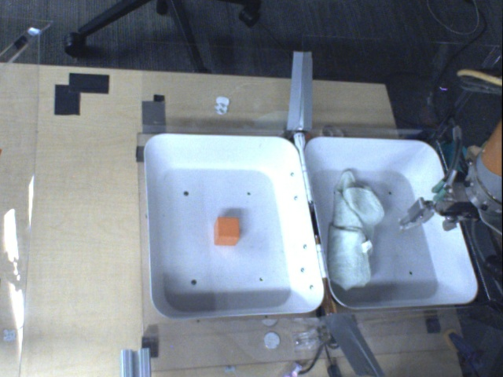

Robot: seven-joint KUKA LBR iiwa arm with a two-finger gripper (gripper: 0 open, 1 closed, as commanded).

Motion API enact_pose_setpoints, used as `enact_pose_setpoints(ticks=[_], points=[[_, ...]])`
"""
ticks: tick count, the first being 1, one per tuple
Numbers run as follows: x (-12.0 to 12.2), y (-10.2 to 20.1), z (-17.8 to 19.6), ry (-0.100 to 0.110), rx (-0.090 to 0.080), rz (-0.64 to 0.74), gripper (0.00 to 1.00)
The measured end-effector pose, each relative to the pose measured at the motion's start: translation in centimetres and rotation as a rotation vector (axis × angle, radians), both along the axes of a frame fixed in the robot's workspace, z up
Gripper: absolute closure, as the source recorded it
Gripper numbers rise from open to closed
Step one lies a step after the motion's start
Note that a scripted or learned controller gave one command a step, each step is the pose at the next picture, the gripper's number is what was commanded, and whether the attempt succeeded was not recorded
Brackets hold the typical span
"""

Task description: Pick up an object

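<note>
Crumpled white cloth (351,234) lies in the right bin (456,289), toward its left side; just right of it hangs the gripper (416,213), fingers slightly apart, holding nothing; an orange cube (227,231) sits mid-floor in the left bin (169,210).

wooden bench (78,210), office chair base (169,6), black tape marks (78,91)

1. The light wooden bench (78,234) carries two shallow white bins side by side.
2. The left bin (157,234) and right bin (456,277) touch along their inner rims.
3. Black tape patches (78,91) lie on the bench's far left corner.
</note>
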State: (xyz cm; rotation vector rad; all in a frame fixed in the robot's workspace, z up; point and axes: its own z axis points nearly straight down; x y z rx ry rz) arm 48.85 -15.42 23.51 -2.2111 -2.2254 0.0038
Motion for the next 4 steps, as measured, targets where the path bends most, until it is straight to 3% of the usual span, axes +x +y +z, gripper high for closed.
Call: enact_pose_setpoints(ticks=[1, 2, 3, 4], points=[[6.4, -1.2, -10.4, 0.001, 0.0, 0.037, 0.0], [0.5, 0.1, -14.5, -0.024, -0.005, 0.099, 0.0], [0.8, 0.1, -13.4, -0.028, -0.006, 0.102, 1.0], [6.3, 2.8, -4.2, -0.003, 0.0, 0.153, 1.0]])
